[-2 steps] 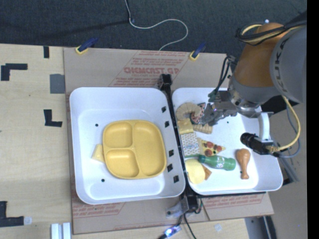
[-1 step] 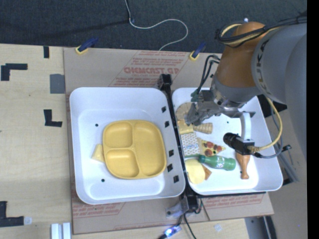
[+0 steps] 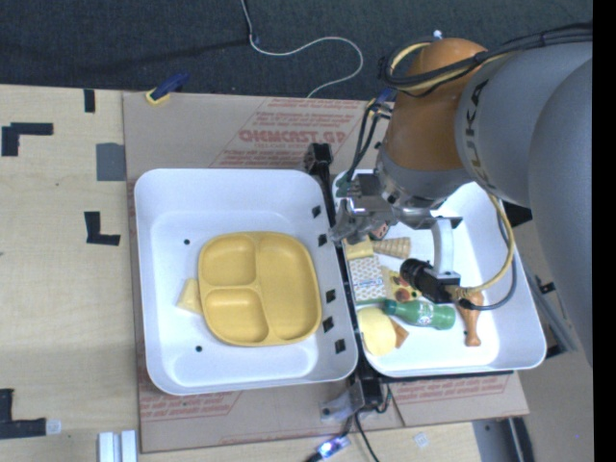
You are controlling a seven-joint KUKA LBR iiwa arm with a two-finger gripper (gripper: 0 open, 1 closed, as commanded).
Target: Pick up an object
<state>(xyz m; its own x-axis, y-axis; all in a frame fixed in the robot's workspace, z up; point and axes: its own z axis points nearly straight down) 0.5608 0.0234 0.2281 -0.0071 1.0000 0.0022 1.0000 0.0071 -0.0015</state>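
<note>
Camera view gives us the grey two-finger gripper (image 3: pixel 358 221) low over the right shallow white bin (image 3: pixel 515 340)'s left edge; we cannot tell its state. The green plastic bottle (image 3: pixel 421 313) lies lengthwise left to right amid clutter, beside a yellow wedge (image 3: pixel 378 333). The yellow divided plastic plate (image 3: pixel 259 288) fills the left white bin (image 3: pixel 159 200); reversed red print on the cardboard sheet (image 3: pixel 279 133) is unreadable.
</note>
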